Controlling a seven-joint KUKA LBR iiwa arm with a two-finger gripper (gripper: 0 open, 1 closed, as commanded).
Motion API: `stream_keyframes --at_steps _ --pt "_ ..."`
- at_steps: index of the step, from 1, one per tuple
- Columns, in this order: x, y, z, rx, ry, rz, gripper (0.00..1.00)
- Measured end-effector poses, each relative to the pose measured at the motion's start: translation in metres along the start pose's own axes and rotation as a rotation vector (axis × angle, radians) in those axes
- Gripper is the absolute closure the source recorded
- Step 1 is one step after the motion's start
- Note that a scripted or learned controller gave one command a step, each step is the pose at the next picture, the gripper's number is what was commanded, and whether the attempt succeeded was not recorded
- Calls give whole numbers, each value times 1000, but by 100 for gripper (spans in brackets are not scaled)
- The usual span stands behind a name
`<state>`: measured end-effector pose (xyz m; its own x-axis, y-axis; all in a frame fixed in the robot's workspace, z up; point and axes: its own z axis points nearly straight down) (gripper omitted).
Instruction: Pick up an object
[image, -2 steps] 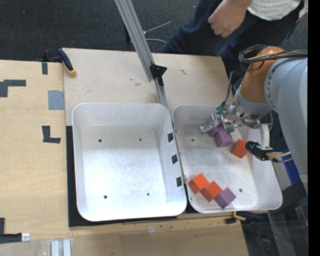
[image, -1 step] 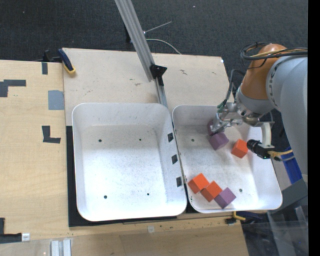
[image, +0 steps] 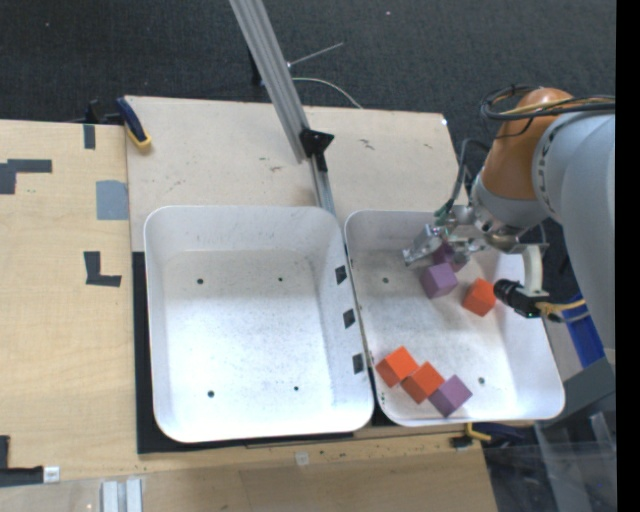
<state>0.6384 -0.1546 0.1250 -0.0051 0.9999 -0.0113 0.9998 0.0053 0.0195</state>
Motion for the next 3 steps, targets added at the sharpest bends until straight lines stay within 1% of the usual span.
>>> stream_keyframes --at_steps 1,2,3 --pt "62 12 -53 14 13 -3 0" --pt "16 3 12 7 8 1 0" --pt "-2 -55 32 23 10 7 0"
